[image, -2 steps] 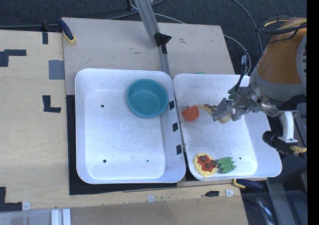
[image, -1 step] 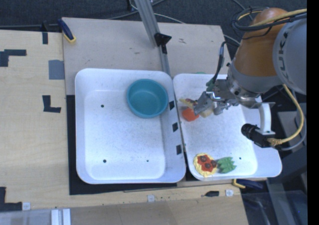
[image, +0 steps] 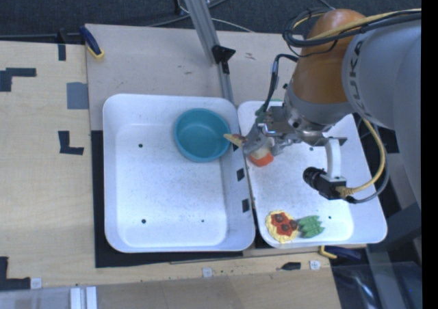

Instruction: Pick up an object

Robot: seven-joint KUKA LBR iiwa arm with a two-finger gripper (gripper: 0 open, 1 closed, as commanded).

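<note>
my pincer (image: 259,145) sits low over the orange-red object (image: 261,158) at the right bin's (image: 363,225) left wall, can't tell its state; risk: object wedges against wall, slips out on lift

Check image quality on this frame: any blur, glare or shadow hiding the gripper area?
Camera view: lighting even and soft, with no harsh glare on the shallow white left bin; the round teal bowl is fairly sharp; the grey arm's two-finger gripper is small, shaded by the wrist and slightly soft, so the orange object beneath it is hard to identify.
</note>
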